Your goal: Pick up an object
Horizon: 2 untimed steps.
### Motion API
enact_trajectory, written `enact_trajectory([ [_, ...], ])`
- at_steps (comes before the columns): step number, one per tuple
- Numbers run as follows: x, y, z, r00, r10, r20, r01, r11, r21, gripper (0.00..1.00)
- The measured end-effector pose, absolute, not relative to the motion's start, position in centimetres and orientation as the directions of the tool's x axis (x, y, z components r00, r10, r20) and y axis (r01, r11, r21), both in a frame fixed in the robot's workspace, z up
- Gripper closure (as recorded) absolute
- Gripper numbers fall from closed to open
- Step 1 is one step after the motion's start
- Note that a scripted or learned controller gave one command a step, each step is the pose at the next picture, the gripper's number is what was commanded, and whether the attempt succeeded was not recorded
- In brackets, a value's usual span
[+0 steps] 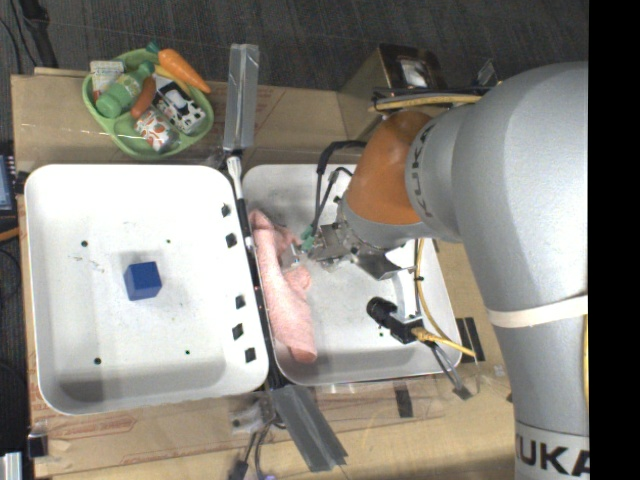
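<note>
- a blue cube (143,280) is sitting alone in the left bin (60,368), untouched.
- a pink cloth roll (283,293) is lying along the right bin's (340,368) left wall.
- the hand (298,252) is reaching down at the roll's upper part, seemingly touching it; i cannot tell how it is set or whether it is gripping.
- judging the step: grasp attempt underway; next it needs a firm close, then a lift.

Even, fairly bright overhead light; slightly soft, grainy picture.
The white bins (60,268) read bright, nearly washed out on their floors, with soft grey shadow gathered along their inner walls and corners. The arm (520,188) carries a broad pale sheen on its grey shell and throws a faint shadow into the right bin. The dark floor at the top stays dim and noisy.
</note>
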<state>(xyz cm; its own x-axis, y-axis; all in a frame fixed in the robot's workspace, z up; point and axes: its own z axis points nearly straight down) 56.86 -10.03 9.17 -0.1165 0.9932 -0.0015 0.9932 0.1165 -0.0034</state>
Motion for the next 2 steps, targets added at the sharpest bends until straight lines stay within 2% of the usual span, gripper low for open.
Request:
enact_trajectory([
  [1,56.9,-10.0,10.0,-0.121,0.993,0.001,0.993,0.121,-0.008,1.0],
  [2,53.4,-9.9,14.6,0.022,1.0,0.002,1.0,-0.022,-0.009,1.0],
])
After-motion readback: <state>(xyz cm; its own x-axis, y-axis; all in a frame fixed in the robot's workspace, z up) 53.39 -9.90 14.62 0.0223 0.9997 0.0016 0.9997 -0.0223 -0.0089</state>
